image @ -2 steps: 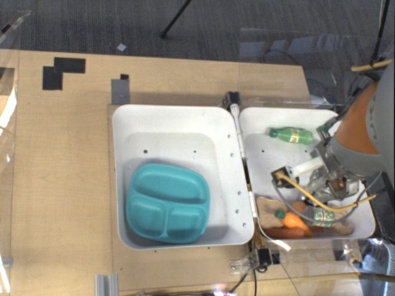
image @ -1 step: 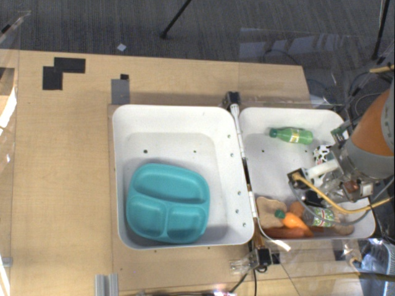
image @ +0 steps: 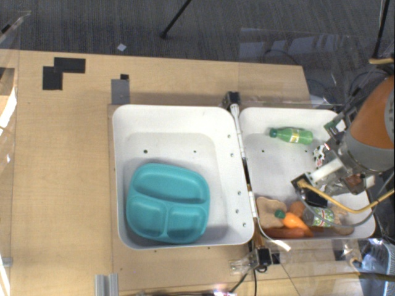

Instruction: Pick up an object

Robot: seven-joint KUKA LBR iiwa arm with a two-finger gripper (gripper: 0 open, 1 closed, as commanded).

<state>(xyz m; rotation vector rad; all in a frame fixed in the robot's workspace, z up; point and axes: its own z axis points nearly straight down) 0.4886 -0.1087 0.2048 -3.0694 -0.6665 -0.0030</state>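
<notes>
My gripper (image: 349, 179) hangs over the right side of the right bin (image: 271, 165), under the grey arm with its orange band. Just below and left of it, a pile lies along the bin's front wall. The pile holds an orange carrot-like toy (image: 295, 221), a tan soft piece (image: 267, 207), a small green-labelled bottle (image: 321, 216) and a brown thing (image: 338, 229). A green bottle (image: 291, 135) lies on its side near the bin's back. A small black-and-white spotted object (image: 319, 155) sits beside the wrist. I see nothing held.
The left bin (image: 166, 128) holds a teal divided plate (image: 167, 201) in its front half. A metal divider (image: 242, 159) runs between the bins. Black patches (image: 62, 71) mark the bench at the far left.
</notes>
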